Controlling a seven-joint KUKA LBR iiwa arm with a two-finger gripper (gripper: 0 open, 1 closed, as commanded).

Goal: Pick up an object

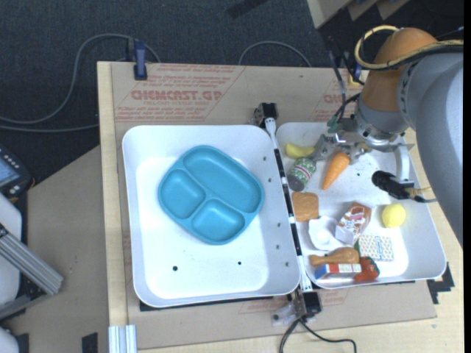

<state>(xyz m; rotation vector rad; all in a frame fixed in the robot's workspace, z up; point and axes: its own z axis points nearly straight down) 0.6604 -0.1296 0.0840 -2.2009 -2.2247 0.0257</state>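
Observation:
My gripper (341, 145) hangs low over the back of the right bin (430, 259), under the grey arm with its orange band. An orange carrot (335, 170) lies tilted just below it, with its thick end right at the gripper's tip; whether it is gripped I cannot tell. Left of the carrot are a yellow banana piece (297, 150) and a green-and-white can (302, 171). A slice of toast (305, 206) lies nearer the front.
The right bin also holds a red-and-white carton (354, 223), a yellow lemon (394, 215), a checkered packet (377, 247), a drumstick (335, 257) and a red box (347, 271). A blue divided plate (211, 194) lies in the left bin (147, 263).

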